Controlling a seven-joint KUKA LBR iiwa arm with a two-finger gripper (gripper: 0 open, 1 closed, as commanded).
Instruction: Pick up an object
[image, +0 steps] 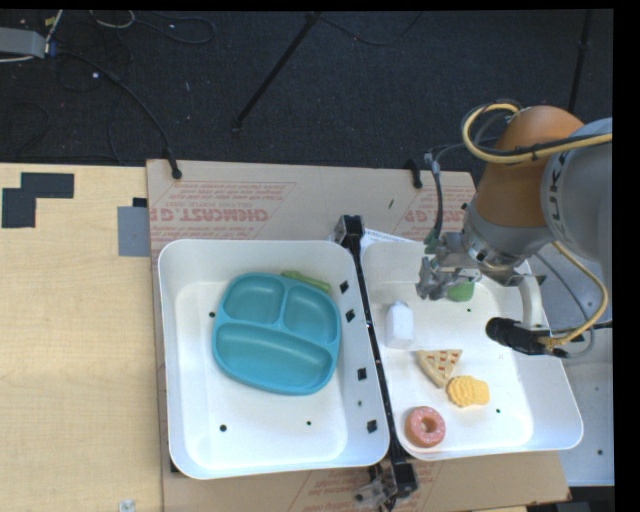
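My gripper (437, 284) hangs over the far part of the right bin (545, 425), low above its floor. A small green object (461, 292) lies right beside its tip, on the right side and partly hidden by it; I cannot tell whether it is gripped. A white cup-like object (400, 323) rests to the gripper's lower left, near the divider. Nearer the front lie a tan pie slice (439, 365), a yellow lumpy piece (468, 391) and a pink donut (426, 427).
The left bin (190, 420) holds a teal divided plate (277, 332) with a green item (306, 281) peeking out behind it. A black divider strip (365, 340) separates the bins. A black part with yellow cable (520, 335) overhangs the right bin's right side.
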